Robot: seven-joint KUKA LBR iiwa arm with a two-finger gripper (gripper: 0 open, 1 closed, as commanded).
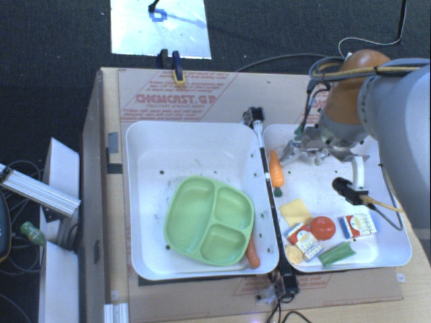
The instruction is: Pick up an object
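We have the arm (377, 93) coming in from the right, big and grey, hanging over the back of the right bin (397, 247). Beneath it the tabletop (202, 93) carries both bins, and in the left bin (148, 153) sits a green plate (209, 219) with three compartments, plus a small carrot (252, 254) wedged at its edge against the divider.

Down at the wrist we see the gripper (306, 148) near the back-left corner of the right bin, just beside a larger carrot (275, 169) that lies along the divider wall. We cannot tell whether the jaws are spread or pressed together; nothing is visibly between them.

Candidates for the pick lie in the right bin: that carrot, a yellow block (295, 212), a red ball (322, 227), a small carton (357, 225), a packet (304, 243) and a green pod (337, 252), clustered close at the front.

The risk, we think: the carrot hugs the wall, so the jaws may strike the rim or nudge it away. In the front cluster, neighbours touch, and a grab could catch two things or roll the ball.

The arm's bulk hides part of the bin's back right, and the jaws' tips are a blur.
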